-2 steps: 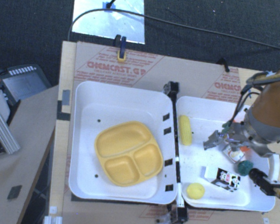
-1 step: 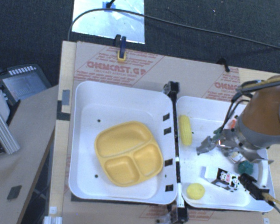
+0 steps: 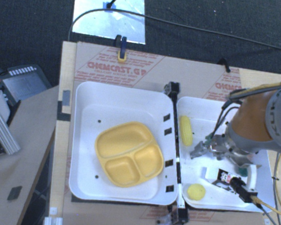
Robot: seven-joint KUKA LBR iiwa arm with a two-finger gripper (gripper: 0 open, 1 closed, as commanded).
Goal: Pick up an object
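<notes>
So the bench point(image 3: 151, 65) with its printed cardboard sheet is sitting under everything, and I'm using the divider point(image 3: 173, 143) between the two bins as my reference point. The grey arm point(image 3: 268, 119) with the orange band is reaching in over the bin right of the divider, and it's covering a good chunk of that bin's far side. The left bin point(image 3: 85, 128) is lying just left of the divider, the right bin point(image 3: 201, 109) just right of it.

In the left bin, a yellow compartment tray point(image 3: 128, 153) is lying tilted, its near corner almost touching the divider. Right of the divider, a yellow corn cob point(image 3: 186, 130) is lying lengthwise just beside it, toward the far half. A round yellow piece point(image 3: 196, 192) is sitting near the divider too, at the bin's front edge.

The gripper point(image 3: 212, 149) is hanging low over the right bin, a bit further from the divider than the cob, not touching it. Honestly I cannot tell how the claw is set, too blurry. A few small dark and white bits point(image 3: 226, 177) are lying under the wrist.
</notes>
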